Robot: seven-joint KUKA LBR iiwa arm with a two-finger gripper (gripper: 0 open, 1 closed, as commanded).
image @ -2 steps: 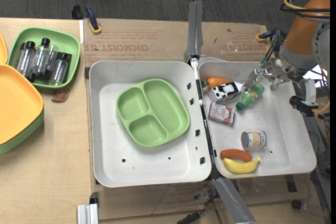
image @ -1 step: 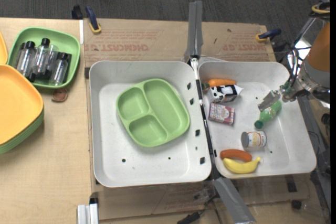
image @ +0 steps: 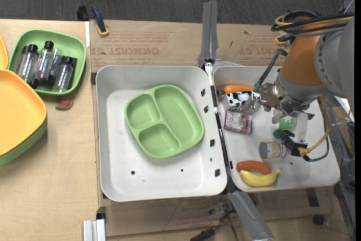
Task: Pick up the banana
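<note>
Banana (image: 260, 178) first: it lies at the lower edge of the right bin (image: 324, 175), in the lower right of the frame, a yellow crescent curving upward at both ends, with an orange-red carrot-like piece (image: 254, 166) touching its upper side. My gripper (image: 285, 121) hangs over the middle of that bin, above and to the right of the fruit in the frame, well short of it. How my jaws stand I cannot tell; the wrist and cables hide them, and I see nothing held.

To do this step well, I judge I should travel toward the lower edge of the frame and a little left, passing the small jar (image: 272, 149) lying between me and the fruit without knocking it. I would come down over the banana's thick middle, jaws set across its narrow width, not along its length. The orange piece sits so close that one jaw could catch it instead, so I would bias toward the side nearer the bin wall, yet leave room for that jaw to fit. The wall is close there, and a slanted descent might strike it.
</note>
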